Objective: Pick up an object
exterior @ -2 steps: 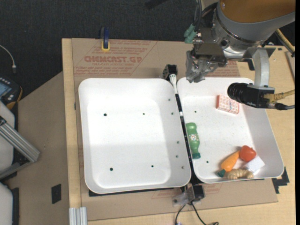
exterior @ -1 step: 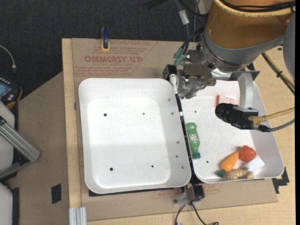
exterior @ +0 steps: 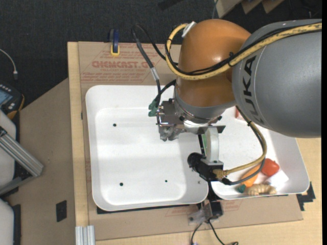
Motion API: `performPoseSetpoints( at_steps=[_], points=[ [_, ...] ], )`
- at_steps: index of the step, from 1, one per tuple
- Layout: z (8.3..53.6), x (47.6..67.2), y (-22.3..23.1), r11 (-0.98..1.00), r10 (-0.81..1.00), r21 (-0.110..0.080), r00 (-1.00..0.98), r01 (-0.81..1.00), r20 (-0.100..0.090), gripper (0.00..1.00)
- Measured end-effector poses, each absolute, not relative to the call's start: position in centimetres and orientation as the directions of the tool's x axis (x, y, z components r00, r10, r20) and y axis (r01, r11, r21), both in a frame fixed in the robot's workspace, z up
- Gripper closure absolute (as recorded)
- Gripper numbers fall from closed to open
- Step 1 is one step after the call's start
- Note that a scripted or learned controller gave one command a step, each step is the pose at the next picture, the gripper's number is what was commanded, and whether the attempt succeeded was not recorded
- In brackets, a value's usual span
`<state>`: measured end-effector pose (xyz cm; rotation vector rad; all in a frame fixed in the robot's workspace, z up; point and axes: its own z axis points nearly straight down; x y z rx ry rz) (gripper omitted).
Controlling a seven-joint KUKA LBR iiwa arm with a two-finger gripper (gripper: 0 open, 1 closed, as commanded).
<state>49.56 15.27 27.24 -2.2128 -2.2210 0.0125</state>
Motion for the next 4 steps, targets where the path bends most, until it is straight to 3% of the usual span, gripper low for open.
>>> performPoseSetpoints(
  at_steps=[1,2,3,4],
  points=[
    [22.3,47.8,11.3,-0.003,1.000,-0.007,0.003,1.000,-0.001,1.00],
    [19.5,47.8,18.7,0.005,1.000,-0.005,-0.005,1.000,0.001,1.00],
    [20.7,47.9,18.4,-0.003,1.000,-0.001,0.003,1.000,0.001,1.00],
    [32.6,48.1,14.2,-0.004,1.000,0.011,0.004,1.000,0.002,1.00]
  ],
)
